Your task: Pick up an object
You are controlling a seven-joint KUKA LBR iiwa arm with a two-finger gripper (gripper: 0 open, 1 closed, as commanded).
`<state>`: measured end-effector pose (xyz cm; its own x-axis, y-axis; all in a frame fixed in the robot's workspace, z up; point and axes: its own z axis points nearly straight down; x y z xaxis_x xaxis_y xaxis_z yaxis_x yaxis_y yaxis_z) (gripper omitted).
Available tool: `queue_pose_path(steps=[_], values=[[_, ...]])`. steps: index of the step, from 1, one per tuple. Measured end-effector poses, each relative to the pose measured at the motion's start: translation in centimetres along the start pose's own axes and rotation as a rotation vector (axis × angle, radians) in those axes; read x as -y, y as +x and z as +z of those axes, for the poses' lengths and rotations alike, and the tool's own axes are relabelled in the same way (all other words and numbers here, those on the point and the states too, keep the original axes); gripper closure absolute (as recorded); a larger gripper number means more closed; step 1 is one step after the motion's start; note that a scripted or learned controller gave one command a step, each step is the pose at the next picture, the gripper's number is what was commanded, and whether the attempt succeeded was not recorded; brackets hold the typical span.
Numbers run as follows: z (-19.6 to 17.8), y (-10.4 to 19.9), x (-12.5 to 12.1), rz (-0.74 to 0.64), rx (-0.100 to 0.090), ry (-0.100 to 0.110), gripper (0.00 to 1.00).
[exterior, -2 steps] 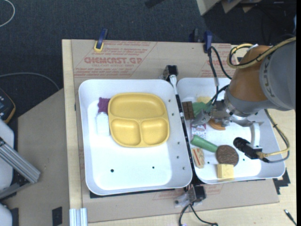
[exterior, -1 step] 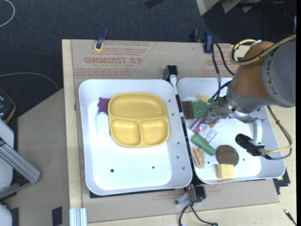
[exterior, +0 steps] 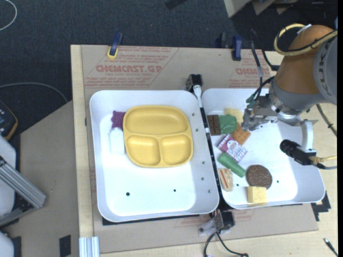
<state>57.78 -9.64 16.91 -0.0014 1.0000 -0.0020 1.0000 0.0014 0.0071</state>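
Note:
The right bin [exterior: 300, 189] holds several toy foods. A brown bar [exterior: 214, 125], a green lump [exterior: 228, 123] and a pale yellow piece [exterior: 233, 113] lie at its far left. Below them lie an orange cracker [exterior: 241, 137] and a pink and white packet [exterior: 232, 146]. Nearer the front are a green stick [exterior: 231, 164], a hot dog [exterior: 225, 179], a round brown cookie [exterior: 259, 174] and a yellow block [exterior: 256, 195]. My gripper [exterior: 250, 121] hangs low over the bin's upper middle, just right of the green lump and above the orange cracker. I see nothing held in it.
The left bin [exterior: 155, 197] carries a yellow divided plate [exterior: 158, 134], with a purple item [exterior: 117, 119] and a white bottle [exterior: 116, 141] at its left. The arm's grey and orange body [exterior: 303, 74] covers the right bin's far right corner. Clamps and cables sit along the bench edges.

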Motion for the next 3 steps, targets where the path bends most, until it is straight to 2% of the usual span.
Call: queue_pose_path(steps=[1,2,3], values=[[-5.4,0.0,-0.2,0.0,0.0,-0.002,1.0],[-5.3,4.2,-2.6,-0.003,-0.002,0.002,1.0],[-5.7,7.9,-7.3,-0.004,-0.003,0.0,1.0]])
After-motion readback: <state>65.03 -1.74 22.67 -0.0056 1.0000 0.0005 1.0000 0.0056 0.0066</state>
